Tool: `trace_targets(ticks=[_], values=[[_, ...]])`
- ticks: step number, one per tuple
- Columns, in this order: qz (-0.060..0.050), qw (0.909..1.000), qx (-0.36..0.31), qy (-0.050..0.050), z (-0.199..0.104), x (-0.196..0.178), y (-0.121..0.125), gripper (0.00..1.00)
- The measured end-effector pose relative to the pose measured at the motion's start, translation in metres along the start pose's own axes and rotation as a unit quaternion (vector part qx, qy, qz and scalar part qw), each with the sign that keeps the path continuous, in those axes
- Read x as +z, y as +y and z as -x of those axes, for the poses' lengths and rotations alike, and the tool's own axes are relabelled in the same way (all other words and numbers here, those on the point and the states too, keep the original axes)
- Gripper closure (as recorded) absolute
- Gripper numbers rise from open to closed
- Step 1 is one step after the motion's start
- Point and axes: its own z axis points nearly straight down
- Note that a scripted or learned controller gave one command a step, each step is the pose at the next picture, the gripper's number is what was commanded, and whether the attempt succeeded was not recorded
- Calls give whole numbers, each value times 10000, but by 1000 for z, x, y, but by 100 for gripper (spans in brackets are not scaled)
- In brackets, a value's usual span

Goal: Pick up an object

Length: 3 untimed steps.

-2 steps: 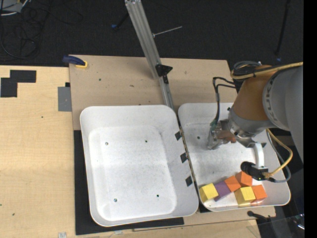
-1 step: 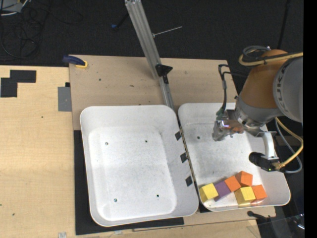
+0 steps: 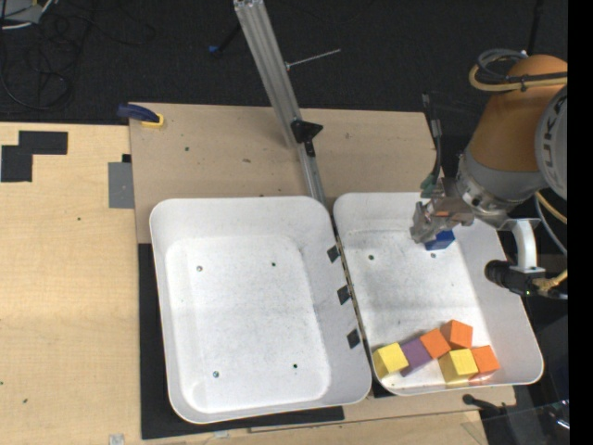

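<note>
My gripper (image 3: pixel 433 232) hangs over the upper part of the right bin (image 3: pixel 389 207), reaching in from the right on the grey arm with its orange band. A small blue block (image 3: pixel 443 240) sits between the fingertips, partly hidden by them, and looks held just above the bin floor. In the bin's lower corner lies a cluster of blocks: a yellow one (image 3: pixel 391 358), a purple one (image 3: pixel 415 354), an orange one (image 3: pixel 435 344), another orange one (image 3: pixel 459 333), a second yellow one (image 3: pixel 458 365) and a third orange one (image 3: pixel 484 359).
The left bin (image 3: pixel 185 216) stands beside the right one, with black clips (image 3: pixel 344 294) along their shared edge. A slanted metal rail (image 3: pixel 276 82) rises behind the bins. A black fitting (image 3: pixel 508 274) juts out at the right bin's right rim.
</note>
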Motion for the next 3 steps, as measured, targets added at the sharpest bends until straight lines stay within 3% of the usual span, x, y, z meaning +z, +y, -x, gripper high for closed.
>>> trace_targets(ticks=[1, 2, 3], values=[[2, 10000, -4, 0, -5, -60, -3, 100], [-27, 10000, -35, -1, -6, -62, -2, 100], [-46, 10000, -15, 15, -57, -43, -11, 100]])
